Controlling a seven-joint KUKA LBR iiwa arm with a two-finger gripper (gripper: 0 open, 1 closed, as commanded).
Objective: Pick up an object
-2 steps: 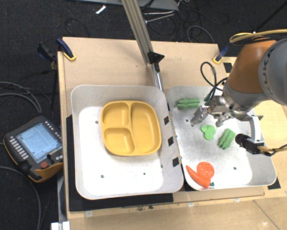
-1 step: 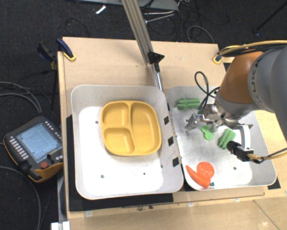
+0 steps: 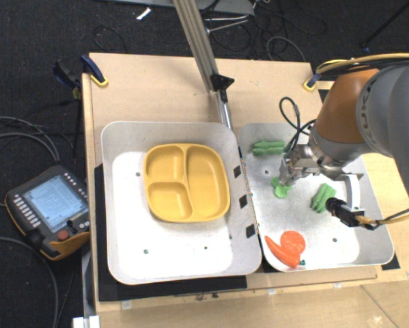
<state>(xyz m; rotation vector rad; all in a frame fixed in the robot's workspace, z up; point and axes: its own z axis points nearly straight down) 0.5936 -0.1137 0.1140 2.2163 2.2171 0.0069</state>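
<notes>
Reaching in over the right shallow white bin [image 3: 368, 251], the grey two-finger gripper [image 3: 286, 180] sits directly above a small green plastic piece [image 3: 280, 190], touching or nearly so. Whether it grips cannot be told. Taking that piece as landmark, a long green plastic pod [image 3: 268, 146] lies beyond, a green chunk [image 3: 321, 198] just right, an orange-red toy vegetable [image 3: 288, 247] nearer the front.

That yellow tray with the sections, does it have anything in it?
Empty. The yellow tray lies flat in the left bin, and all three compartments show bare yellow.
</notes>
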